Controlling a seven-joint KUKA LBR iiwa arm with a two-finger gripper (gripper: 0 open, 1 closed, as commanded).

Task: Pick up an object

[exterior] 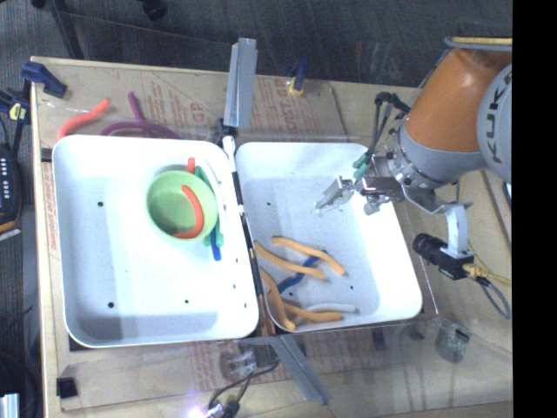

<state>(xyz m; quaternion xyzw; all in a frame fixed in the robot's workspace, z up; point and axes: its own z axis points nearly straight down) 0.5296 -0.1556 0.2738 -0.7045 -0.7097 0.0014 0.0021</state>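
Observation:
My gripper (pixel 334 193) hangs over the upper middle of the right bin (pixel 393 277), reaching in from the right. Its two metal fingers stand a little apart with nothing between them, so it is open. Below it, on the bin floor, lie several orange-handled tools: one pair (pixel 300 252) near the middle and another (pixel 303 312) along the front edge. The left bin (pixel 104 268) holds a green bowl (pixel 178 205) with a red-orange curved piece inside, and a blue and green item (pixel 215 244) sticks out beside it.
A grey metal bar (pixel 240 81) stands at the back between the bins. An orange clamp (pixel 83 118) and a purple cable (pixel 139 130) lie on the bench behind the left bin. A black cylinder (pixel 439 255) hangs off the arm by the right bin's right rim.

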